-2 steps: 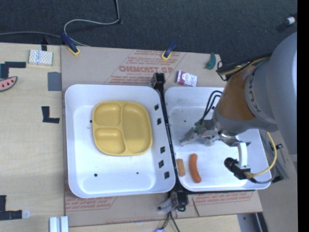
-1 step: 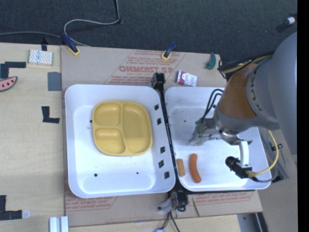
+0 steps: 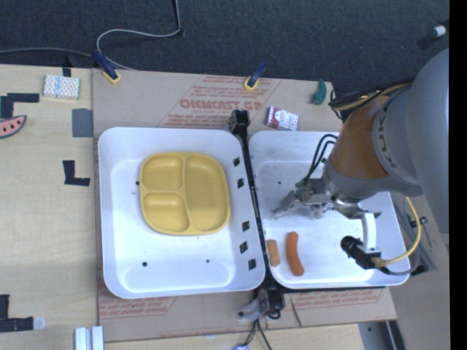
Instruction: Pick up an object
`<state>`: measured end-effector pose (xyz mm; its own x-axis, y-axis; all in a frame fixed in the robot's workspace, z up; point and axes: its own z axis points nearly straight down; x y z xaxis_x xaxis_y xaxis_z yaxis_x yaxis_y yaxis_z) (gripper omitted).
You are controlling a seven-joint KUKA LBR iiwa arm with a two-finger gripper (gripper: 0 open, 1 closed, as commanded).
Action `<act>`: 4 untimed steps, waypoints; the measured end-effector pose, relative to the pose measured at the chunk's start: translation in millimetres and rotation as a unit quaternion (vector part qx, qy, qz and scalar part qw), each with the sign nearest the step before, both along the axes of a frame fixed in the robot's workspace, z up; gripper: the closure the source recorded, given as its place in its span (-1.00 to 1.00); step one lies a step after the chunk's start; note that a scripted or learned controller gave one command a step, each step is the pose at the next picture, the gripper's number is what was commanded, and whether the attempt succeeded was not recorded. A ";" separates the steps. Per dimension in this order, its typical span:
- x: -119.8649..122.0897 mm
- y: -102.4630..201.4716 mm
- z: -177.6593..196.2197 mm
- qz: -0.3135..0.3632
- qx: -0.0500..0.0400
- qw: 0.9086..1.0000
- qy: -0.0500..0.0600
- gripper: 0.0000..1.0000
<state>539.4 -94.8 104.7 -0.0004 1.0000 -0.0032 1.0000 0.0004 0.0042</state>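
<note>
Two shallow white bins sit side by side on a sheet of printed cardboard, which lies on the wooden bench. The left bin holds a yellow divided plate with three compartments, lying flat toward the bin's far half; a few small dark specks dot the bin floor around it. The right bin holds two small items near its front left corner: an orange sausage-shaped piece and, just beside it against the dividing wall, a shorter tan piece. The two lie close but apart. The grey arm with its orange band reaches over the right bin, and the gripper hangs low above the bin floor, behind the sausage and clear of it. Whether the claw is apart or together cannot be told; nothing shows between its tips.
</note>
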 end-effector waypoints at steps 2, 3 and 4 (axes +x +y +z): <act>68.1 0.0 -9.2 0.001 0.000 1.000 0.001 1.00; 68.0 -0.2 -9.2 0.001 0.000 1.000 0.001 -1.00; 67.7 0.1 0.1 0.001 0.000 1.000 0.002 1.00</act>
<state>607.1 -94.7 104.8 -0.0033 1.0000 -0.0040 1.0000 0.0033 0.0000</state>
